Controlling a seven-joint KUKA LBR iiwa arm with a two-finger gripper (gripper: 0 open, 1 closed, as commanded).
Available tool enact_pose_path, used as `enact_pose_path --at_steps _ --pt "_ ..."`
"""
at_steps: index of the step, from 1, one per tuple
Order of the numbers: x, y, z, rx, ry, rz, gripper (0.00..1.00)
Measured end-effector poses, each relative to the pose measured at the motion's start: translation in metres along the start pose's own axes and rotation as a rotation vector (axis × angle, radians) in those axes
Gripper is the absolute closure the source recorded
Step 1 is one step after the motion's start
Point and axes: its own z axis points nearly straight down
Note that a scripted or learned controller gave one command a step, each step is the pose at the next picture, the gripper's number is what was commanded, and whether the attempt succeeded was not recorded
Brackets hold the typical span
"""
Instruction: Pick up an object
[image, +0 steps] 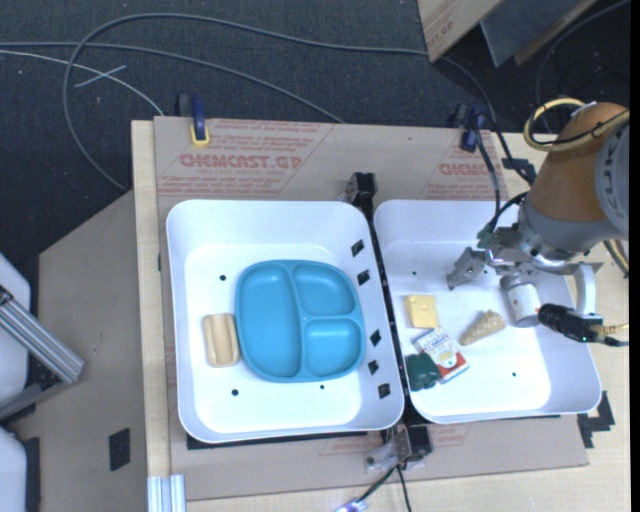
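The hand (470, 268) hangs open and holds nothing, above the right bin (570, 385)

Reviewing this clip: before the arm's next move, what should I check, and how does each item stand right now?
1. Gripper over the right bin: ok.
2. Fingers empty: ok, nothing between them.
3. Yellow block, tan wedge, red-and-white packet and dark green piece unobstructed: ok.
4. Gripper above a target: not ok, it sits off from all four.
5. Blue tray and tan block away from the arm: ok.
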Motion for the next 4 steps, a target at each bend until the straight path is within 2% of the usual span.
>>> enact_pose_path --at_steps 1,2,4 --pt "0.001 -0.001 0.044 0.000 0.000 0.000 0.00" --pt "0.001 0.001 0.030 -0.006 -0.001 0.000 1.00" --pt "-0.004 0.018 -0.094 -0.015 -0.005 -0.001 1.00"
